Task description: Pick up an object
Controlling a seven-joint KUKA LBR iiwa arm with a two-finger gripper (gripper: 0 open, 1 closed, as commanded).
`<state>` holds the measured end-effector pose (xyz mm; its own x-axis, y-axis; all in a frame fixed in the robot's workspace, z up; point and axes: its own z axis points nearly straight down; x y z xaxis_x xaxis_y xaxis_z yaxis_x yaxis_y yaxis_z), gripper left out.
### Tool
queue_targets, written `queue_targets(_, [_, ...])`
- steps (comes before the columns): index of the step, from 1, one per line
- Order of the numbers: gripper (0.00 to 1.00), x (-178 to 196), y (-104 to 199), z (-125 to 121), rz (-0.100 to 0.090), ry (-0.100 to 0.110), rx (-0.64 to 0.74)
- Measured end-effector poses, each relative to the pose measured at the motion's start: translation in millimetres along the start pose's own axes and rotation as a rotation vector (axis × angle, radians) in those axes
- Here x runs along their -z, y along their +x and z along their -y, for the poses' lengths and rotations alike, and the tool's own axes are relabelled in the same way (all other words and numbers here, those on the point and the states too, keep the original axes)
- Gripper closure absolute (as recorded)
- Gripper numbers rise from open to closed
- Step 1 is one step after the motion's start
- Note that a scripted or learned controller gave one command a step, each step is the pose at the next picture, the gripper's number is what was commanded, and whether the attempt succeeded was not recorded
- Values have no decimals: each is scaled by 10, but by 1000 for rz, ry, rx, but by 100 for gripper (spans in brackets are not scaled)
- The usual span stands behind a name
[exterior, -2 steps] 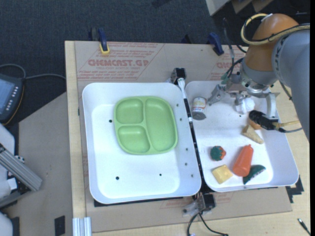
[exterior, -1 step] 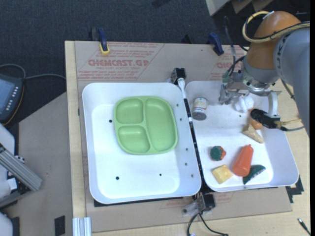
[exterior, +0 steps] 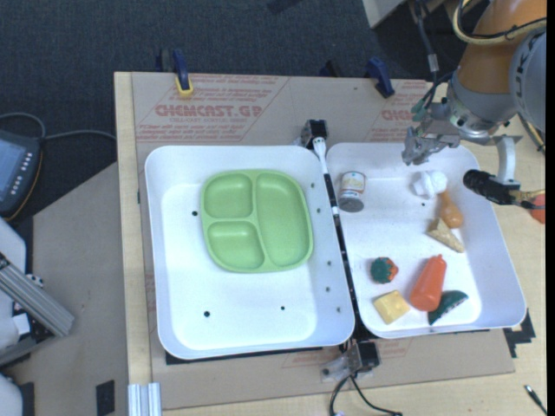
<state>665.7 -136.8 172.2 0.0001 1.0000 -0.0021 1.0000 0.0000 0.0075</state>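
The surface (exterior: 130,232) carries two white bins. The left bin (exterior: 173,310) holds one green divided plate (exterior: 257,220). The right bin (exterior: 503,276) holds seven objects: one small can (exterior: 352,190) near the shared wall, one white lump (exterior: 428,183), one tan piece (exterior: 448,224), one red-and-green ball (exterior: 384,269), one yellow block (exterior: 391,306), one orange carrot (exterior: 428,283) and one dark green leaf (exterior: 448,302) touching the carrot. The claw (exterior: 420,150) hangs over the right bin's far edge, just beside the white lump; whether it is apart or together cannot be told.
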Motion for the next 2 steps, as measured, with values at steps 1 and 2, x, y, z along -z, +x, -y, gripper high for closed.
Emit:
queue_targets(1, [100, 548, -3, -20, 0, -1, 1])
queue_targets(2, [100, 463, 516, 132, -4, 10, 4])
